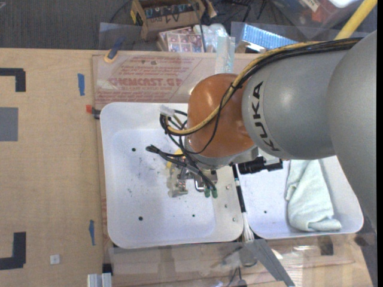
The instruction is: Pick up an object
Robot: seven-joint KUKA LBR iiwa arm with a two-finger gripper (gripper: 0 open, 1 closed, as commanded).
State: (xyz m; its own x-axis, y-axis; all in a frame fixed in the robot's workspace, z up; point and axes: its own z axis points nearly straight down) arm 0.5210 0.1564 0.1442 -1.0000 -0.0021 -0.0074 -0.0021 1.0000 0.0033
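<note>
My gripper (pixel 178 186) hangs low over the middle of the left white bin (pixel 128 220), under the orange wrist band (pixel 215 121) and a tangle of black and yellow cables. A small yellowish bit (pixel 169 168) shows right beside the gripper's upper left; I cannot tell whether it is a loose object or part of the tool. The big grey arm covers the bin's right part and hides whatever lies beneath it. In the right bin (pixel 353 223) a crumpled white cloth (pixel 308 196) lies along the middle, apart from the gripper.
Dark specks dot the left bin's floor. A printed cardboard sheet (pixel 143 79) lies behind the bins, with boxes and clutter beyond it. The wooden bench (pixel 48 160) stretches to the left, marked with blue tape and black squares.
</note>
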